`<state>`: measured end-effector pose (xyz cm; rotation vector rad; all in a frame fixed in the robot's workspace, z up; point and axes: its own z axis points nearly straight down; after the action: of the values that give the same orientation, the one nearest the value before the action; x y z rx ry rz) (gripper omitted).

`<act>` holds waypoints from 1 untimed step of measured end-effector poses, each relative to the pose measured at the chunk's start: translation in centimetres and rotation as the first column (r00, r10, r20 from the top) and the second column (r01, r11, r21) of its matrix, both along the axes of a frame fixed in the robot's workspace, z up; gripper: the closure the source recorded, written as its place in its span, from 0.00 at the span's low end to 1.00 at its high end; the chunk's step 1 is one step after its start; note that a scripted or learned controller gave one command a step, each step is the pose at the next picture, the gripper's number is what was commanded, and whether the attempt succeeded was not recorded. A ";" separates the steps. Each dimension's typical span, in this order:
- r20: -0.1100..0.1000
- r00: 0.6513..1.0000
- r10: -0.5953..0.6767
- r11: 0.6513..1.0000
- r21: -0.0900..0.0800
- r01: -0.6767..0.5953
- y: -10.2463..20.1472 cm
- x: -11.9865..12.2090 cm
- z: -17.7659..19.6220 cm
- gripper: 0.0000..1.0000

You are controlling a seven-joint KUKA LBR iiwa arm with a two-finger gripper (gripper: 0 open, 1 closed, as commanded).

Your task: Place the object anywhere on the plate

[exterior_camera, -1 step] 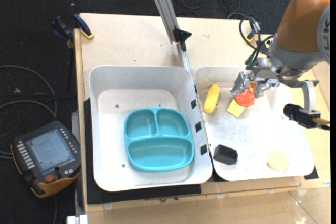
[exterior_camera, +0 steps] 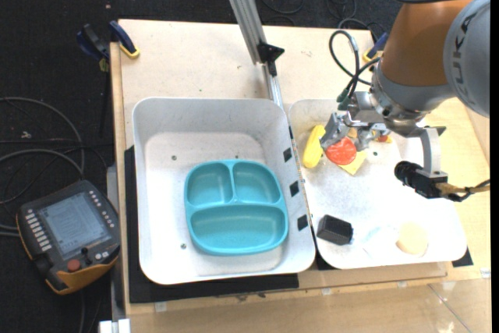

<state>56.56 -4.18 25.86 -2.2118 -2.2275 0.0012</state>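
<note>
Red object (exterior_camera: 340, 151): lay right of centre, beneath gripper (exterior_camera: 348, 138).
Jaws: state unclear.
Risk: yellow banana (exterior_camera: 313, 147) crowded the grasp; plate (exterior_camera: 233, 207) well apart.

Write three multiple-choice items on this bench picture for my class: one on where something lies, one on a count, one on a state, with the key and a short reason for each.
1. Where does the teal plate lie?
A. In the left bin
B. In the right bin
C. On the bench outside both bins

2. How many compartments does the plate have?
A. Two
B. Three
C. Four

3. What does the plate carry now?
A. The black block
B. The yellow banana
C. Nothing

Key:
1. A, the plate rests on the floor of the left bin, while the gripper is over the right bin.
2. B, two small sections sit above one wide section.
3. C, the black block, the yellow banana, the red object and the pale round object all lie in the right bin.
</note>
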 end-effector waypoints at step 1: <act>0.000 1.000 0.001 1.000 0.001 -0.001 6.2 -0.1 -1.1 1.00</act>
<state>56.49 1.98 24.73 -2.2102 -2.2281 0.0004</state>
